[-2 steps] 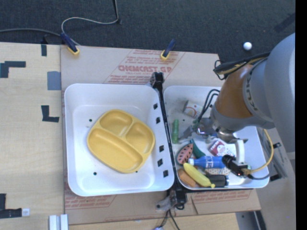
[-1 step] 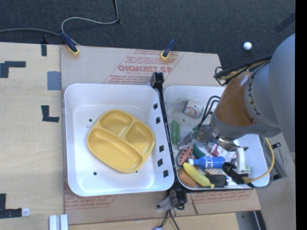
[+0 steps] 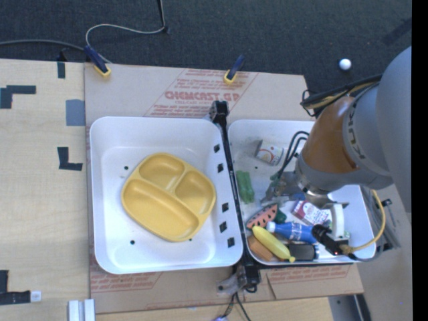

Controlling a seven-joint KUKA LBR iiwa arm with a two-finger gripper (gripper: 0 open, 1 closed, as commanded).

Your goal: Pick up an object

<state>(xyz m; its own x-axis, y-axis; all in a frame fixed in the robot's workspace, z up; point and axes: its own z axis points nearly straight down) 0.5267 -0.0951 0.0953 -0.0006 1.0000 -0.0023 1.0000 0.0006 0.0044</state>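
Reaching from the right, the arm bends down over the right bin.

Claw: I can't make out whether it's spread or closed; the wrist hides most of it.
Arm: cut off by the frame at 3 o'clock.
Right bin: my arm covers its 3 o'clock side.
Small packet, at 12 o'clock in that bin: label too small to read.
Dark item, 6 o'clock: unidentifiable.

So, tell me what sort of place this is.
Probably a robot grasping test bench: two white bins clamped onto cardboard, a grey arm reaching in, and cables trailing across dark carpet.
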